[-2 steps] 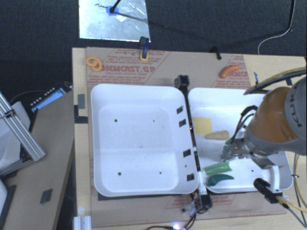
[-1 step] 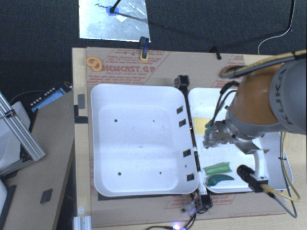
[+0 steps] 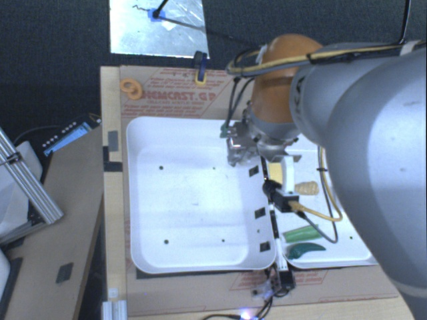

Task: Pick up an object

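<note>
**Arm looms over the divide between two bins**

The grey arm (image 3: 360, 132) with its orange band (image 3: 283, 79) covers most of the right bin (image 3: 347, 251), and the hand (image 3: 241, 145) sits low at the far end of the wall between the two bins; whether it is clenched or released cannot be told, as the wrist hides it. In the strip of right bin left uncovered lie a pale tan object (image 3: 307, 189), a light green stick (image 3: 305, 233) and, just beside it toward the near rim, a dark green curved piece (image 3: 305, 249). A yellow cable (image 3: 320, 213) loops above them. The left bin (image 3: 193, 199) is a white tray with a few small dark dots.

Both bins rest on a brown cardboard sheet (image 3: 167, 92) on the counter. Red print runs across the cardboard at its far edge, too blurred to read surely. An orange ring (image 3: 131, 89) lies on its far left corner, and a yellow-and-blue clamp (image 3: 200, 69) grips its far edge. Beyond it, a shiny foil sheet (image 3: 159, 19) lies on dark carpet.
</note>
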`<state>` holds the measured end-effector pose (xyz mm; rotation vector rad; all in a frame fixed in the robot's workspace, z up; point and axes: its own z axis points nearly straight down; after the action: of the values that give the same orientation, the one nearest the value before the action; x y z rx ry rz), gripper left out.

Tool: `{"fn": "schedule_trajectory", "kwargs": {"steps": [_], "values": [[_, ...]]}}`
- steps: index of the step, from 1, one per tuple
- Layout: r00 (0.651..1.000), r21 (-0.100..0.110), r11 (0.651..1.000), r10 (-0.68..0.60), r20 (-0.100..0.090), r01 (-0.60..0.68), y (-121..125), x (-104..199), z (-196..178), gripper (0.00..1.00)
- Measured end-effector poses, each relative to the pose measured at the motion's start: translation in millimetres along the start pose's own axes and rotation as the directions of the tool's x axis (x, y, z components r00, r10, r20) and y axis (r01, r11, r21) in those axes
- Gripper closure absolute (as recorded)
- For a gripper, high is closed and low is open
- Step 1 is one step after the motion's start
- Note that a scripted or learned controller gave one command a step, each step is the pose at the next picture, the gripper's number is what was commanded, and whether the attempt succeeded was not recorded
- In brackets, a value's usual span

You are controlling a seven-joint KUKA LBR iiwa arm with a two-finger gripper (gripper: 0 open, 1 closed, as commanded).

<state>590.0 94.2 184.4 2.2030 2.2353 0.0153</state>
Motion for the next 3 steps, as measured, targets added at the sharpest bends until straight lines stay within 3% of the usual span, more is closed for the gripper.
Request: {"fn": "schedule_trajectory", "kwargs": {"steps": [1,2,3], "values": [[1.0,0.0,1.0,0.007,0.003,-0.007,74.1,27.4,-8.7,1.0],[1.0,-0.001,1.0,0.0,-0.003,0.0,74.0,137.1,-78.5,1.0],[1.0,-0.004,1.0,0.008,0.0,-0.008,83.4,132.6,-186.0,1.0]]}}
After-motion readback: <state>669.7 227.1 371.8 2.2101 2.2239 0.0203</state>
